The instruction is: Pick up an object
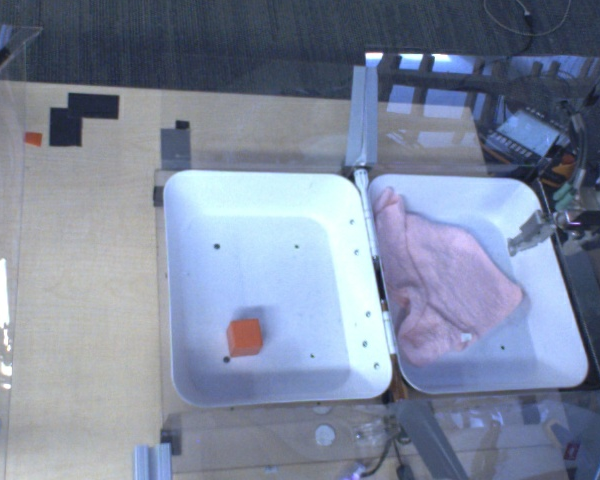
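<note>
An orange block rests on the floor of the left bin, toward 7 o'clock of that bin's centre and near its lower-left corner, lying flat and apart from the walls. Small dark dots mark the bin floor around it. In the right bin, a crumpled pink towel covers most of the left half, running from the upper-left corner down to about 6 o'clock, its left edge pressed against the divider between the two bins. At 3 o'clock of the towel, over the right bin's upper-right rim, sits the pincer, its pale tips pointing toward 8 o'clock; whether it is spread or closed cannot be told, and nothing is seen between its tips. It is apart from the towel and well apart from the block. Both bins sit on a pale wooden tabletop, which carries black patches and a small orange marker at 10 o'clock.
</note>
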Robot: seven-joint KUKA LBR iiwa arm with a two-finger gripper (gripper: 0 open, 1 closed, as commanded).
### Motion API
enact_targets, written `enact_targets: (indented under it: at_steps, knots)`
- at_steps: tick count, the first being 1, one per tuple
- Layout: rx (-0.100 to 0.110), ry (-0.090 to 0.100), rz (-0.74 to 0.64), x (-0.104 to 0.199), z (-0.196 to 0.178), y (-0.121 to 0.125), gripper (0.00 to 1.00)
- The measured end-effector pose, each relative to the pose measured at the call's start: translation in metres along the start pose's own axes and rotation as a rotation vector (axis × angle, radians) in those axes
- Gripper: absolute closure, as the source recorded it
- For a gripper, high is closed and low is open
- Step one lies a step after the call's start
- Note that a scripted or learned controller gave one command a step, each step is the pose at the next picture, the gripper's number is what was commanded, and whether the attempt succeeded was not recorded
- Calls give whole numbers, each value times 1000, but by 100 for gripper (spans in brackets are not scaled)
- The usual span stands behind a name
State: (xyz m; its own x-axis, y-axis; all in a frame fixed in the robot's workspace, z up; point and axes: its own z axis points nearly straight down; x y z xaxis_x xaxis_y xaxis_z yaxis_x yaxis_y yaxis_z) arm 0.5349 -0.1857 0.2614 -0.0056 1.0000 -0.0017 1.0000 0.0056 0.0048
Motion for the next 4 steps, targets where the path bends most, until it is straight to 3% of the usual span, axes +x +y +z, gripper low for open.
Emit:
enact_targets:
  at_steps: [1,2,3,4]
  knots:
    - [-4,-2,-225,1,-40,15,0]
    - [0,1,-247,13,76,23,0]
    - [-5,-1,-410,24,170,79,0]
    - [-8,-2,-577,66,172,112,0]
